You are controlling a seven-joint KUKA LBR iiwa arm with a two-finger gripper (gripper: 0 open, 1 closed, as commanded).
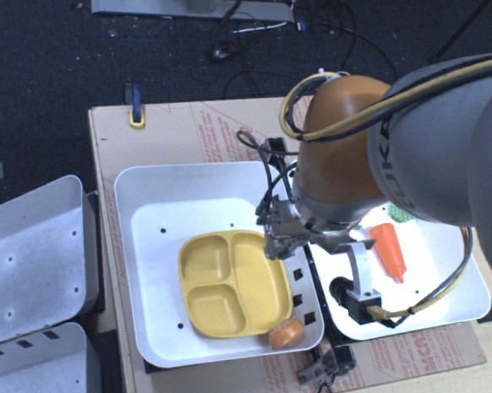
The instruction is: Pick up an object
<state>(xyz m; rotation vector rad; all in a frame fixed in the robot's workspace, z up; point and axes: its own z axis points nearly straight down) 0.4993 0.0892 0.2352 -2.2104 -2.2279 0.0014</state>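
A yellow tray point(232, 284) with 3 compartments is seen in the left bin point(144, 199); an orange ball point(286, 333) touches its near corner. A carrot point(389, 250) lies in the right bin point(457, 293). The gripper point(275, 247) hangs at the tray's right edge (its opening cannot be judged).

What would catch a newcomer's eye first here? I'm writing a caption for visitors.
The big grey arm with its orange band fills the upper right, over the seam between the two white bins. Below it, a yellow divided tray lies in the left bin, with a small orange object at that bin's near right corner. An orange carrot lies in the right bin.
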